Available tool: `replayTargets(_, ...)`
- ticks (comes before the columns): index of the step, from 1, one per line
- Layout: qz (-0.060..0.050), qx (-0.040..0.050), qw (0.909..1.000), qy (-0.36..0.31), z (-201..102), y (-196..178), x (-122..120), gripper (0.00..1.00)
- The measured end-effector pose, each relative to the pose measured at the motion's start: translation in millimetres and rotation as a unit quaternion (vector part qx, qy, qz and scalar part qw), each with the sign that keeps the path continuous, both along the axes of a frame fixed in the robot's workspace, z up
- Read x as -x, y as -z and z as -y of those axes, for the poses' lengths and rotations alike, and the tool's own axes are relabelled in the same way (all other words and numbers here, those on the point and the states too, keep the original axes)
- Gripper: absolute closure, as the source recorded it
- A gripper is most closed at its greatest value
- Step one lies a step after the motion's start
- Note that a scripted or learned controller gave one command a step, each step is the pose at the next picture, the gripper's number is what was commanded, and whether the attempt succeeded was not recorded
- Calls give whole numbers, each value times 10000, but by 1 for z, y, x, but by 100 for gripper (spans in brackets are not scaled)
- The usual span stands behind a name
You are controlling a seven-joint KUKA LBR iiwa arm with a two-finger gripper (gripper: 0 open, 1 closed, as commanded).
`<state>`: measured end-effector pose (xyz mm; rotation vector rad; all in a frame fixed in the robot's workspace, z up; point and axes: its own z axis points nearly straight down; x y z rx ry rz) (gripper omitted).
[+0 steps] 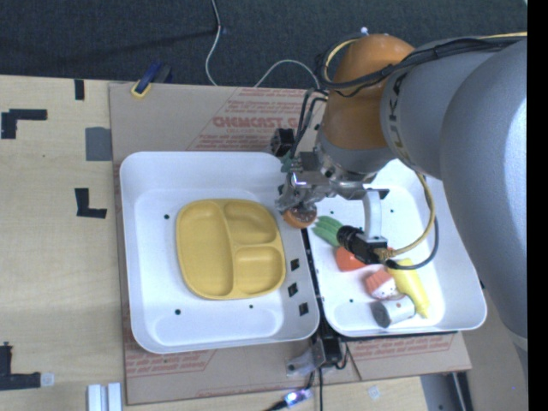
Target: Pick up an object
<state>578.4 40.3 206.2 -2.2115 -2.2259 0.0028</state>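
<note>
My gripper (296,205) hangs over the rim where the two white bins meet, below the orange wrist band. A small round orange object (299,219) sits between its fingertips, and the fingers are shut on it. It appears lifted above the dividing rim. The right bin (454,315) holds several small toys: a green piece (328,227), a red-orange piece (348,260), a pink and white piece (381,285), a yellow banana-like piece (413,288) and a grey cylinder (392,313).
A yellow divided plate (229,247) lies in the middle of the left bin (141,229). The arm's bulk covers the upper part of the right bin. Cables trail along the arm and over the cardboard behind the bins.
</note>
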Motion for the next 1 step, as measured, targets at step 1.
replayTargets(1,0,1,10000,2,-43,2,17,100)
